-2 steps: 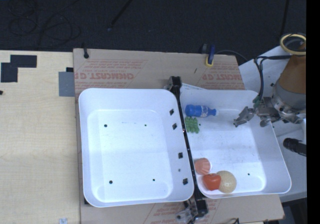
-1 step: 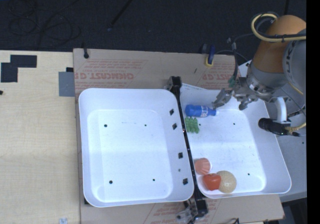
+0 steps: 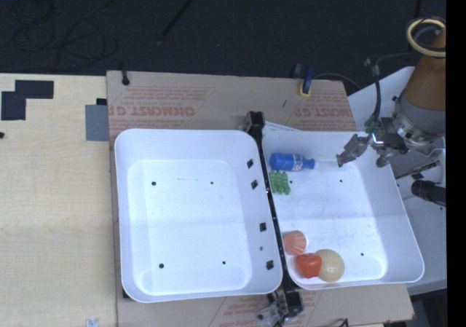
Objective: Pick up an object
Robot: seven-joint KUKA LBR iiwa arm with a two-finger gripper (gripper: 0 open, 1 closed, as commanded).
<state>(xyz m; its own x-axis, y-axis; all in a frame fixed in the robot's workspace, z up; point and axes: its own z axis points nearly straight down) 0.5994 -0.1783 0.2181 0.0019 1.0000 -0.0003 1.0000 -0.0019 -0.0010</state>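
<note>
The right bin (image 3: 378, 242) holds several small objects. A blue bottle (image 3: 290, 162) lies on its side near the bin's far left corner, and a green knobbly piece (image 3: 280, 183) sits just in front of it. At the near left lie a pale orange piece (image 3: 294, 242), a red piece (image 3: 309, 265) and a beige ball (image 3: 331, 264), all close together. My gripper (image 3: 366, 155) hangs over the bin's far right part, open, with nothing between its fingers. It is well to the right of the bottle.
The left bin (image 3: 145, 245) stands beside the right one, with a black divider with clips (image 3: 263, 194) between them. Both rest on a cardboard sheet (image 3: 182, 100). Cables run along the bench at the right.
</note>
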